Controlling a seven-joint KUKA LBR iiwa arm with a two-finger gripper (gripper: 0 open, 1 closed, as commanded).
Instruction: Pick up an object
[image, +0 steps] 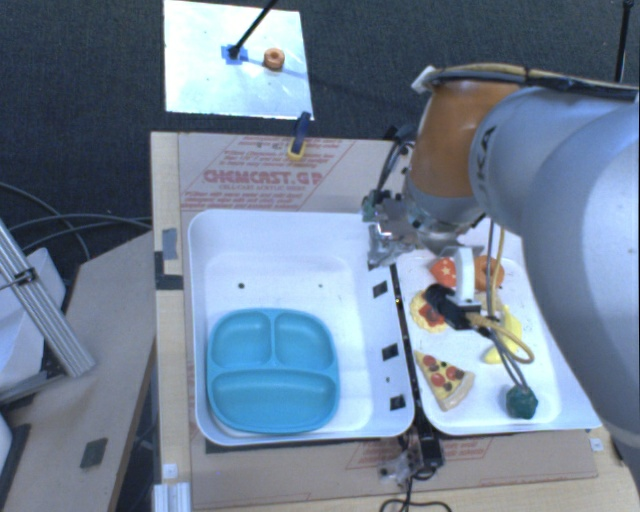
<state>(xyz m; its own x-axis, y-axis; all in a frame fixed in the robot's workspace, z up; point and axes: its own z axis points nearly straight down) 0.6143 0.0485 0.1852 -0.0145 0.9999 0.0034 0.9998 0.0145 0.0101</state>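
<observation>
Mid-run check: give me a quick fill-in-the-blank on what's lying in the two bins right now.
1. The divided plate is coloured ____.
2. That plate has ____ compartments.
3. The toy pizza slice lies in the view's ____ bin.
Missing words: blue; three; right.

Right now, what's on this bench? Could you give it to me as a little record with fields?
left bin: holds a blue plate with three compartments
right bin: pizza slice, green lump, red-orange piece, yellow piece
arm: reaches over the right bin
gripper: by the far end of the wall between the bins
</observation>
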